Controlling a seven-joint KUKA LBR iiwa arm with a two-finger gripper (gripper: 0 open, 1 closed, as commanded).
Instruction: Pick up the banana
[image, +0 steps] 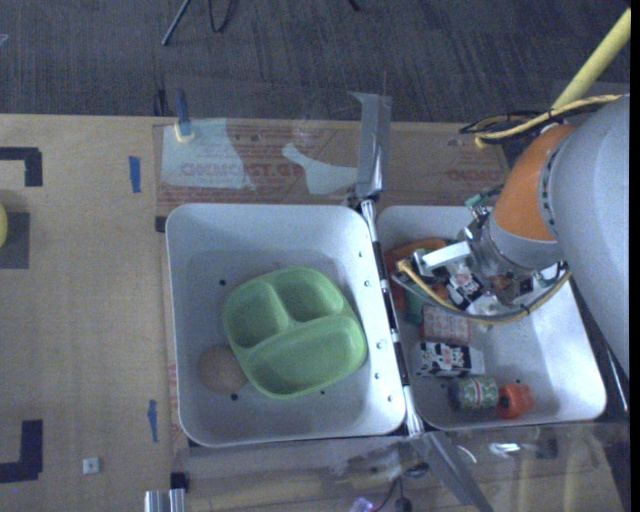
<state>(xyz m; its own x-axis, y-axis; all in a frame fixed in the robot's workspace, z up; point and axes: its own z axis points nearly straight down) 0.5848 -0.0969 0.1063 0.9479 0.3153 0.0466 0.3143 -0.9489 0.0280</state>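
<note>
A pale wooden table (80, 300) carries two shallow white bins set rim to rim. The grey KUKA arm (590, 200), orange band above the wrist, reaches in from the right over the right bin (550, 360). The left bin (190, 225) holds a green divided plate (295, 330), with bare floor along its far and left walls. The gripper (465, 288) hangs low over the right bin's upper middle; whether it is spread or closed cannot be told from above. A thin yellow curve (415, 285) just under it, near the shared rim, is possibly the banana, possibly cable. A tan ball (218, 370) sits half tucked under the plate's near-left edge. Below the gripper lie a reddish packet (445, 325), a black-and-white carton (450, 358) and a green can (478, 392) with an orange cap (513, 400). Open floor remains toward the right wall.
</note>
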